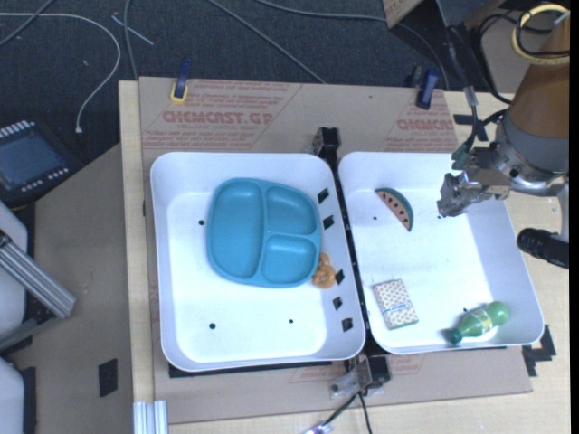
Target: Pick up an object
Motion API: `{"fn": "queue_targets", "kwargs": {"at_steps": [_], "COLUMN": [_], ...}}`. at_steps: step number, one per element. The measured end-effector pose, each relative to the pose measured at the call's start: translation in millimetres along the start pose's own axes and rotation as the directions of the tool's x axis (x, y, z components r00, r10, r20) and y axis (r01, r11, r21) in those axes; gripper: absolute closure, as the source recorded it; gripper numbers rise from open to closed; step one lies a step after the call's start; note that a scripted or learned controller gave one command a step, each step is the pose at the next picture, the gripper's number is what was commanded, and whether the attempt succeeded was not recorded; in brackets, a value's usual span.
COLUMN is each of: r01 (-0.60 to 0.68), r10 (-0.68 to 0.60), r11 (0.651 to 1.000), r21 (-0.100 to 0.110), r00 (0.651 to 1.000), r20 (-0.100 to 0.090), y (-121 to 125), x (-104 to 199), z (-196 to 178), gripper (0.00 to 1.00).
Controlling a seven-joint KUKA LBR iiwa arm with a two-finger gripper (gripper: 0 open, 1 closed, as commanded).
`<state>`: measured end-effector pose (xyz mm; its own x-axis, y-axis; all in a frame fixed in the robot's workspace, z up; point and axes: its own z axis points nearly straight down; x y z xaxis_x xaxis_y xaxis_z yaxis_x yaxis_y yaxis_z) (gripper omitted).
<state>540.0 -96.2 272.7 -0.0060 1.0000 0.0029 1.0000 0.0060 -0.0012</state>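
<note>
Cardboard-topped bench, cables trailing over the dark floor behind it, and my two white bins side by side. The left bin [181,315] has the blue divided plate [264,231] with a small orange-brown scrap [324,272] touching its lower right edge. The right bin [507,251] is where I'm working: a watermelon slice toy [396,208] up near the top, a patterned little packet [395,303] lower down, and a green bottle [477,323] lying on its side in the near right corner.

The gripper [455,197] hangs over the upper right part of that bin, nothing between its tips as far as I can see, but honestly I can't tell from this angle whether it's spread or closed.

Closest target is the watermelon slice, just to the camera's left of the gripper. Its long axis runs diagonally, upper left to lower right, so I reckon I'd need to close across that line.
</note>
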Motion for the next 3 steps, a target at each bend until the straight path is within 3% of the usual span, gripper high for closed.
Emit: {"fn": "queue_targets", "kwargs": {"at_steps": [3], "r01": [0.0], "r10": [0.0], "r11": [1.0], "r21": [-0.002], "r00": [1.0], "r20": [0.001], "y": [41], "x": [171], "z": [24], "gripper": [1.0]}}
